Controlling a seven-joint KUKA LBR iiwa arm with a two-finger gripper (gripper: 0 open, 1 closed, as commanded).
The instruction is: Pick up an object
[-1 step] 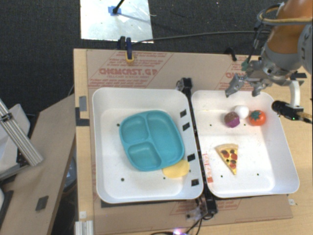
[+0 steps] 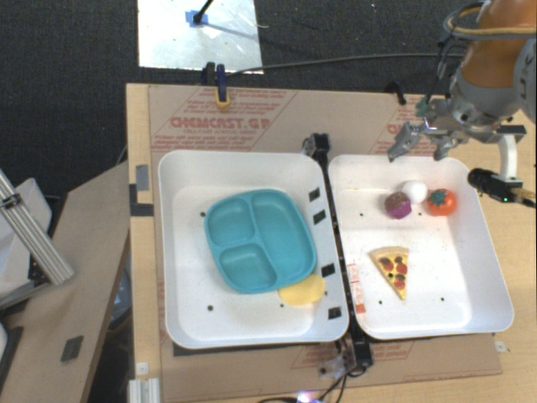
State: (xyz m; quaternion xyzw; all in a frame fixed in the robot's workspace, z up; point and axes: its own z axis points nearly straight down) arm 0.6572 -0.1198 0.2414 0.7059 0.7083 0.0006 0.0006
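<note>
My gripper [image 2: 424,148] hangs over the far rim of the right bin [image 2: 470,309], its two fingers spread open with nothing between them. Below it in that bin lie a purple-and-white onion [image 2: 400,201], a red tomato [image 2: 441,201] and a pizza slice [image 2: 393,269]. The onion and tomato sit close together near the bin's back; the pizza slice lies toward the middle front.
The left bin [image 2: 185,309] holds a teal divided plate [image 2: 259,239] with a yellow disc [image 2: 304,291] partly under its front edge. Black clips run along the seam between the bins. A blue clamp [image 2: 221,83] stands behind the bench.
</note>
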